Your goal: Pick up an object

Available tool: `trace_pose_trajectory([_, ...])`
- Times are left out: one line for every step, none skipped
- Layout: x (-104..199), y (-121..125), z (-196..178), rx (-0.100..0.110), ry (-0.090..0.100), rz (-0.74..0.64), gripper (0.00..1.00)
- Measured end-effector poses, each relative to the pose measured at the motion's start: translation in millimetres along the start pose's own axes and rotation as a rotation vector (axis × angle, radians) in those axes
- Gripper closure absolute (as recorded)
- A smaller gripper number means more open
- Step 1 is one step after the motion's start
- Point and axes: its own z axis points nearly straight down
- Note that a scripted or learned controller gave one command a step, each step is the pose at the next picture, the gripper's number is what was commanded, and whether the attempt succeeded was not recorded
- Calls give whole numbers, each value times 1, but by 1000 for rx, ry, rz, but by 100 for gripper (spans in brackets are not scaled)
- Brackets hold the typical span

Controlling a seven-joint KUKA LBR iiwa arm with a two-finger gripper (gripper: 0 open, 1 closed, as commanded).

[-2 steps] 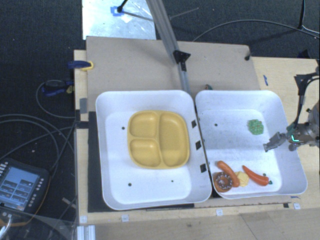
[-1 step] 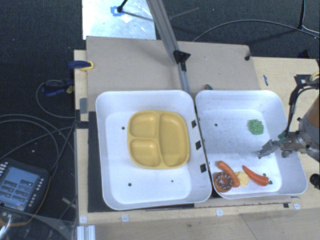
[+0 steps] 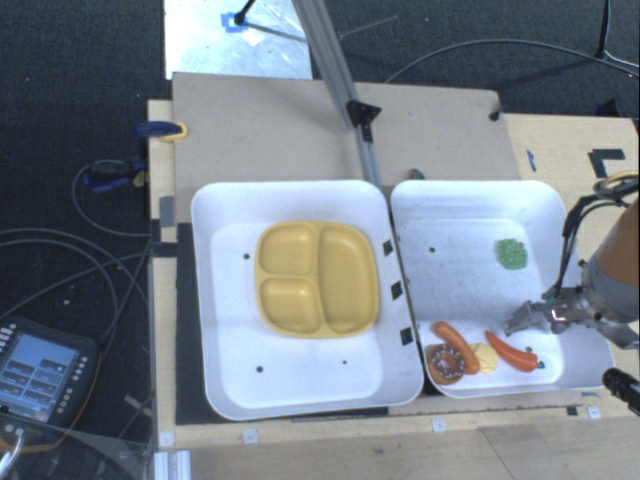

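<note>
Red chili (image 3: pixel 512 352) just below-left of the gripper (image 3: pixel 530 318), claw state impossible to tell.

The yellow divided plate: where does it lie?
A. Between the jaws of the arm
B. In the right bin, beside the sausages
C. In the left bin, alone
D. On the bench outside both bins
C: the yellow divided plate rests on the floor of the left bin with no other item in it, while the food items, such as the green piece, lie in the right bin.
</note>
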Motion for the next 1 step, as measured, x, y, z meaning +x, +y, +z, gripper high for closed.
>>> trace_pose_trajectory([0,0,10,-3,-1,0,0])
